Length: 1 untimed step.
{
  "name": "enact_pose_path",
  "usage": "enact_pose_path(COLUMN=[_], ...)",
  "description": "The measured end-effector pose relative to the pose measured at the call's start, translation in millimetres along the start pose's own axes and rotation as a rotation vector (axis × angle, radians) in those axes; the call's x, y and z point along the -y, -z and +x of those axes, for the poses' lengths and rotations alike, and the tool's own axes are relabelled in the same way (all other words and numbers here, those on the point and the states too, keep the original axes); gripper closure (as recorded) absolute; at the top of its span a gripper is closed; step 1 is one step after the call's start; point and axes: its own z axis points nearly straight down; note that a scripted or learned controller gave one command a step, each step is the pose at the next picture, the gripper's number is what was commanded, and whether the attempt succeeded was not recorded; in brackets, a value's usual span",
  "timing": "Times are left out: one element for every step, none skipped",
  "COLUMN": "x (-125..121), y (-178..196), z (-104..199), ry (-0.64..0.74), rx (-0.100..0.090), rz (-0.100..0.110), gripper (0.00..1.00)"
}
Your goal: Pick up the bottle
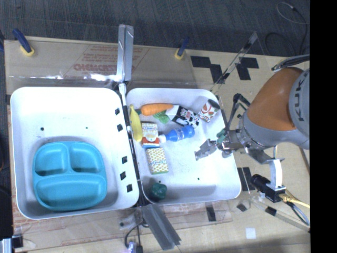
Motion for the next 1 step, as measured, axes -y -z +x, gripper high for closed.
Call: enact_pose_path(x=[-83.0], y=[-67.3], z=[70.5], ry=[0.012], rx=[0.001], rz=[0.0], gripper=[0.0])
